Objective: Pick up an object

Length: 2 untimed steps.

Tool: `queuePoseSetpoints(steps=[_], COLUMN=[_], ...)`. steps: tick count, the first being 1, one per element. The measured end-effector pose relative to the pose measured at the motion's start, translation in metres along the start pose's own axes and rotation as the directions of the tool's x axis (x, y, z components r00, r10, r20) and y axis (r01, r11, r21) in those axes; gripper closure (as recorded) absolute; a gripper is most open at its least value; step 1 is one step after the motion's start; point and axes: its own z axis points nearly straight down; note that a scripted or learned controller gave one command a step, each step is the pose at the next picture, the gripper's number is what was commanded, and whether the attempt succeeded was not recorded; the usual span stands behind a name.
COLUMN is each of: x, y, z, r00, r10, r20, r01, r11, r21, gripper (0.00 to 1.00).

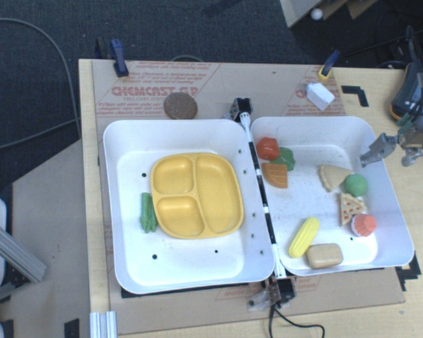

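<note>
The pincer shows at the right edge of the frame, about mid-height, its grey metal parts pointing toward the left. One finger slants down and leftward. It grips nothing visible.

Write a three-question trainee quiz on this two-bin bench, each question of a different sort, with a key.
1. True or false: the yellow divided plate lies in the left bin.
2. Multiple choice: what lies just left of the plate? A) a corn cob B) a green pea pod C) a bread roll
3. Fill in: the corn cob in the right bin has a ____ roll right beside it, toward the bin's front edge.

Key
1. True.
2. B, the green pea pod.
3. Tan: the bread roll lies next to the cob.

The end effector hangs at the right bin's far right rim, with nothing visibly between its fingers.
</note>
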Motion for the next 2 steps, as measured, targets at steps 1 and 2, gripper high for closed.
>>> queuePoseSetpoints(steps=[1,2], x=[0.051,0.08], y=[0.024,-0.025], z=[0.095,0.182], r00=[1.0,1.0], r10=[-0.001,0.001], r20=[-0.002,-0.001], r01=[0.001,-0.001], r11=[1.0,1.0], r21=[0.003,0.001], gripper=[0.0,0.0])
